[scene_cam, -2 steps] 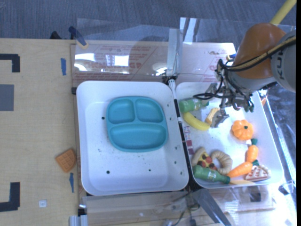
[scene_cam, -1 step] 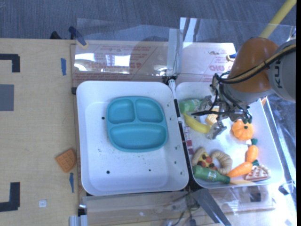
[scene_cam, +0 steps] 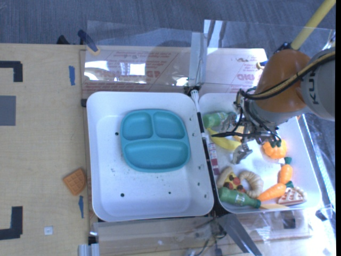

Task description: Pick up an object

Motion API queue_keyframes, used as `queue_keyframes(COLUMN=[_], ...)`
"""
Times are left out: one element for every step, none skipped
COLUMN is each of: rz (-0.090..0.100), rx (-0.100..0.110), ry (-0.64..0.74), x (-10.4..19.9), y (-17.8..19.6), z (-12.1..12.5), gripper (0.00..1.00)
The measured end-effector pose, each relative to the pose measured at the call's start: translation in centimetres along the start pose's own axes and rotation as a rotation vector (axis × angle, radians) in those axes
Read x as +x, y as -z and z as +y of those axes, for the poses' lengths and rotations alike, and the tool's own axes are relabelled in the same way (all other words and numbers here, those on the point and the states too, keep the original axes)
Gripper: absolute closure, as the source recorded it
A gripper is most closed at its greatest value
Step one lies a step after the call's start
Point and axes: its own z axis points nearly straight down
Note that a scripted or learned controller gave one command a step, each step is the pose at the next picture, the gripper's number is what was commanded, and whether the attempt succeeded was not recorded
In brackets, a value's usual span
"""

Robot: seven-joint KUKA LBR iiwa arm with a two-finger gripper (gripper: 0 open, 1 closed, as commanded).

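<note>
The right bin holds several toy foods: a yellow banana, a green piece, an orange fruit, two carrots, a green bottle, a beige ring and a pizza slice. My gripper hangs low over the bin's middle, just right of the banana and left of the orange fruit. The orange wrist band and cables above it hide the bin's back part. Nothing shows as held.
The left bin carries a blue divided plate. A small waffle toy lies on the wooden bench left of the bins. A clear plastic wall stands behind both bins.
</note>
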Motion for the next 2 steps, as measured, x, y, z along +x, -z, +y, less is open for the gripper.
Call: queue_keyframes(rz=[-0.002, -0.002], rx=[-0.001, 0.0], ry=[-0.093, -0.129], x=[1.9, -0.9], y=[0.0, 0.0], z=[-0.2, -0.6], gripper=[0.0, 0.0])
